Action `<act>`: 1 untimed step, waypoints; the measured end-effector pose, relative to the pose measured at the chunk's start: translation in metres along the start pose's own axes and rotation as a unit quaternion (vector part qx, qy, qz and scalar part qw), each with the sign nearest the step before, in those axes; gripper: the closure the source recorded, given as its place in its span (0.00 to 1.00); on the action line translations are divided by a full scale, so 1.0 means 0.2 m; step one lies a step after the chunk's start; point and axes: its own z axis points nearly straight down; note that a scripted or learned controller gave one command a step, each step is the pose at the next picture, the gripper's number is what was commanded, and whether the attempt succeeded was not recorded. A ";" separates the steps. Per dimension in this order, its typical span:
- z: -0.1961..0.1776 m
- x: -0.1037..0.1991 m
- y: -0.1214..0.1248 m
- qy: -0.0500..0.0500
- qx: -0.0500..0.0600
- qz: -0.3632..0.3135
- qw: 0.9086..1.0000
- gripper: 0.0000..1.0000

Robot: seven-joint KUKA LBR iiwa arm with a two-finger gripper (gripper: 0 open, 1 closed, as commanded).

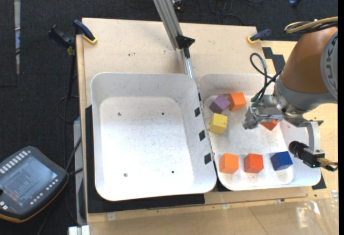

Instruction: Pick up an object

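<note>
1. Gripper hangs low over the right bin, at about 3 o'clock in the camera view, below the orange-banded arm reaching in from the right.
2. Whether it is wide, narrow or holding anything I cannot tell; the metal head hides that from above.
3. Red block lies touching or just under the gripper's 4 o'clock side, partly covered. It looks like the thing being tried for, though nothing shows it gripped.
4. Purple block and orange block sit side by side, touching, at the gripper's 10 o'clock.
5. Yellow block lies just below the purple one, at the gripper's 9 o'clock, near the bin's left wall.
6. Along the bin's near edge, at 6 o'clock from the gripper, stand three blocks in a row, apart from each other: second orange block, red-orange block, blue block.
7. Left bin lies at 9 o'clock, its right rim meeting the right bin's.
8. Handling, as a judgement: the blocks look small, stiff and light, with flat, probably smooth faces. Best taken across two opposite flat sides, squarely, since a corner hold would likely let the block twist or slip.
</note>
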 end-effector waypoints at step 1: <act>-0.07 0.24 0.07 0.001 0.002 -0.002 1.000 1.00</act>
